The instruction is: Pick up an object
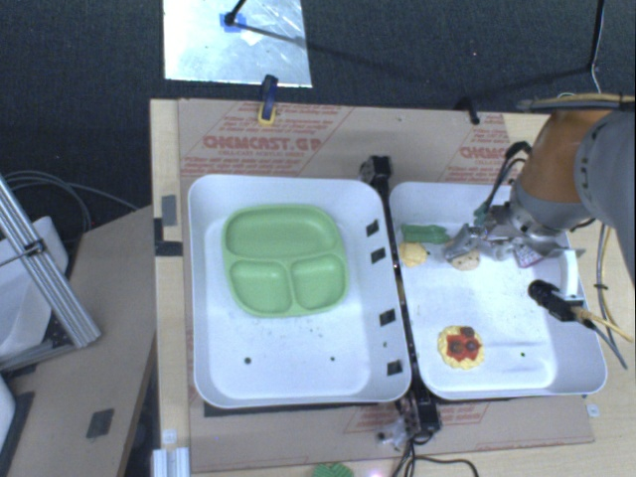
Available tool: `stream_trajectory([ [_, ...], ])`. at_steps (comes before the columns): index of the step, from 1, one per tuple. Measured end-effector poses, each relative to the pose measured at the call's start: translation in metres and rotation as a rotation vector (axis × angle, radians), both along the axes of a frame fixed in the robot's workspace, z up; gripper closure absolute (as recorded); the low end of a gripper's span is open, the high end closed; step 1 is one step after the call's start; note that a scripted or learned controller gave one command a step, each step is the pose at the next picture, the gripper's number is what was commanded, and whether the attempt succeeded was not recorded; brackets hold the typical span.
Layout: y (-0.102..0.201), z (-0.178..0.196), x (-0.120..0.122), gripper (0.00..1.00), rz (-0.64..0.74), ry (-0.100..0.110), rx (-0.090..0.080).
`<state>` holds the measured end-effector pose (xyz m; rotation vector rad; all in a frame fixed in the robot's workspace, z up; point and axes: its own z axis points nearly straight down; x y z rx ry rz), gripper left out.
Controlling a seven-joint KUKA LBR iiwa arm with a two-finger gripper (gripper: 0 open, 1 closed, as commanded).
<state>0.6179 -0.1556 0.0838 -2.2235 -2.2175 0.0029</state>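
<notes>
A: Camera view, where is the gripper?
B: Low in the right bin; fingers closed on a small beige object, beside the green piece.

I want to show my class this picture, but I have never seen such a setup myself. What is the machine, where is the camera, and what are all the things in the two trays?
The picture comes from one camera fixed above a bench, looking down at a slant. On the bench sit two shallow white bins side by side. The left bin holds a green divided plate with three compartments. The right bin holds a few small toy-like items: a green piece near the top left corner, a small yellow piece just below it, and a round yellow piece with red spots lower down.

The machine is a robot arm, grey with an orange band, reaching in from the right. Its gripper, the jaws, is low in the right bin beside a small tan item. Whether it has hold of that item is too unclear to say. Its job is to pick up an object.
</notes>
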Motion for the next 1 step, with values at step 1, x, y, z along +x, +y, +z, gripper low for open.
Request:
stream_trajectory([
  [1, 0.0016, 0.0159, 0.0059, 1.0, 0.005, -0.015, -0.003],
])
